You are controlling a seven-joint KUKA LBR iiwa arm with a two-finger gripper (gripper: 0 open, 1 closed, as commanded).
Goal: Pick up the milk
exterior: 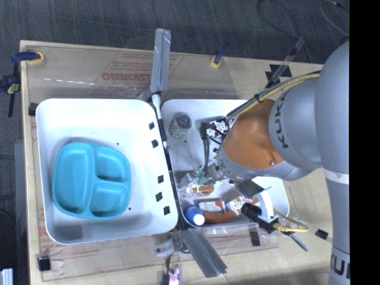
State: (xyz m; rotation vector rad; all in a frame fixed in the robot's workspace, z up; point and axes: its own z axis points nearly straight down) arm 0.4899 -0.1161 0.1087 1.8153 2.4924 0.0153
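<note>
Arm (pixel 297 129): reaches in from the right, bent low over the right bin (pixel 178 153).
Gripper: hidden beneath the orange band; its state cannot be told.
Milk: cannot be picked out with certainty among the small packages (pixel 208 198) at the right bin's near edge.
Blue-capped bottle (pixel 194 215): lies in the right bin's near corner.
Can (pixel 180 124): stands upright toward the right bin's far side.
Left bin (pixel 89 114): holds a blue divided plate (pixel 92 180).
</note>
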